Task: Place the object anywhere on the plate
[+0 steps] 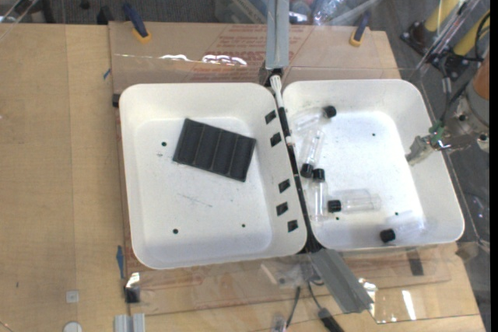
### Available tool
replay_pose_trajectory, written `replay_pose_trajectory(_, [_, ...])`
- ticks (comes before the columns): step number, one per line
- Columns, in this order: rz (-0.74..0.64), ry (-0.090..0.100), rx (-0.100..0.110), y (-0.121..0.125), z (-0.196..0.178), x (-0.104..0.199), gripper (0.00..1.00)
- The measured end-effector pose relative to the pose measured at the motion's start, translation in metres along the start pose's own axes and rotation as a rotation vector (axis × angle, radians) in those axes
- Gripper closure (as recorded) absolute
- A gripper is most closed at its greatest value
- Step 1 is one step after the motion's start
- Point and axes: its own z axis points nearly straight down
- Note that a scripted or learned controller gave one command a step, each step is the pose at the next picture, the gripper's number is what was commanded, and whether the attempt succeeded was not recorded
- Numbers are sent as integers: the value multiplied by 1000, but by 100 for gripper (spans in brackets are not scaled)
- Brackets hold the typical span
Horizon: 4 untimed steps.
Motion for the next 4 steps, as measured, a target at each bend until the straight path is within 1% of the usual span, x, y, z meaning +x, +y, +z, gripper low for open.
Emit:
replay_pose_trajectory(1, [-30,-1,-2,-43,-58,-38,100])
replay_pose_trajectory(2, [-26,-1,-2,-66,-190,-32,100])
replay_pose_trajectory(3, [-26,-1,-1,-66,-189,-32,0])
replay_pose_trajectory(4, [-26,-6,-5,-65,-200,-32,100])
